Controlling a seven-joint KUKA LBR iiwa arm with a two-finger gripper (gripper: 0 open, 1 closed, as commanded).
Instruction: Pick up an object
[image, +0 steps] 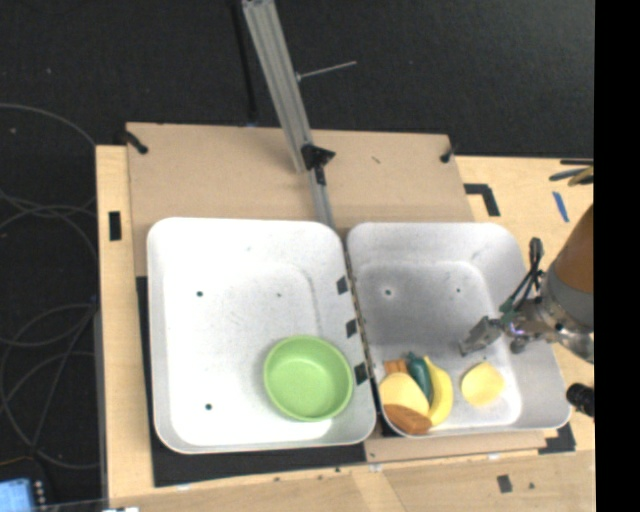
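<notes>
Pincer (487, 334) over right bin (420, 250) | opening: cannot tell, nothing seen held | nearest: yellow lemon (482, 384) just below, toward near rim | banana (437, 390) further left

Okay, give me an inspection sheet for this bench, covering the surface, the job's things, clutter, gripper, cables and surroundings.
Surface: two white bins side by side, left bin, right bin, on a tan bench.
Job's things: green bowl in left bin, near corner; small bowl of toy fruit and yellow round piece in right bin, near edge.
Clutter: nothing seen.
Gripper: gripper low over right bin, above the yellow piece; holding nothing visible.
Cables: loose black cables on floor, left.
Surroundings: dark floor; slanted metal rail behind bins.
</notes>
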